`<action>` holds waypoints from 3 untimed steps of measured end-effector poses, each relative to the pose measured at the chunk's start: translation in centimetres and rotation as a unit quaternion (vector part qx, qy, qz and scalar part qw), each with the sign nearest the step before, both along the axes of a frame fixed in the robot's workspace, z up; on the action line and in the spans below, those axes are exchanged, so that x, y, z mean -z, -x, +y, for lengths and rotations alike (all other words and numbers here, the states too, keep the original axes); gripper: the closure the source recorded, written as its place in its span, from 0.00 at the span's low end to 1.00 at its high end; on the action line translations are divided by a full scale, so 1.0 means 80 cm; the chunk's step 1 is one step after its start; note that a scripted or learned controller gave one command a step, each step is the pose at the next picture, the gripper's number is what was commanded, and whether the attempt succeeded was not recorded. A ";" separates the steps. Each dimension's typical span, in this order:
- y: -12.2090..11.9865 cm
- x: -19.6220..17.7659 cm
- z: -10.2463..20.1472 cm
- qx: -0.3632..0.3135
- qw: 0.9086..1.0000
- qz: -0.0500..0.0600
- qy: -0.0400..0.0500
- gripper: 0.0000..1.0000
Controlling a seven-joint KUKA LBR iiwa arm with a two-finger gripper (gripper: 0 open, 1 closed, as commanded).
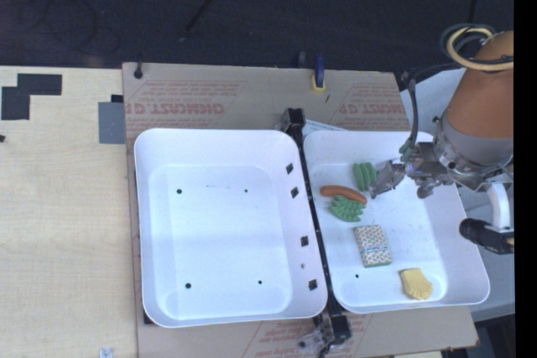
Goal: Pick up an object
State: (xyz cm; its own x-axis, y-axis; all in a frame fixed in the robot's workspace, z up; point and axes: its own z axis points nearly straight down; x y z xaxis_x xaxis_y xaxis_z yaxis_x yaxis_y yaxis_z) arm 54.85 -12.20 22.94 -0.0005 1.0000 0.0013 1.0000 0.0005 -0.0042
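Nothing is picked up yet, as far as this view shows. The gripper (388, 179) sits right of centre in the frame, low over the right bin (470, 285), just beside the green pods (364, 174) and near the orange sausage (344, 194). How wide it stands is too blurred to tell, and nothing can be seen held in it.

All the objects lie in the right bin: a second green piece (346, 210) touching the sausage from below, a patterned small box (372, 246) lower down, and a yellow block (416, 283) near the bottom right corner. The left bin (151, 180) fills the frame's centre. My judgement: the reach is done; the grasp and the lift are left.

Red lettering on the cardboard (210, 101) above the bins appears upside down and I cannot read it with confidence. The box's print is too small to read.
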 end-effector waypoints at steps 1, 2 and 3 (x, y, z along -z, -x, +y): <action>0.098 0.144 -0.031 0.003 1.000 0.007 -0.002 0.00; 0.037 0.013 -0.092 0.000 1.000 -0.006 0.003 0.00; -0.030 -0.082 -0.117 0.000 1.000 -0.006 0.003 0.00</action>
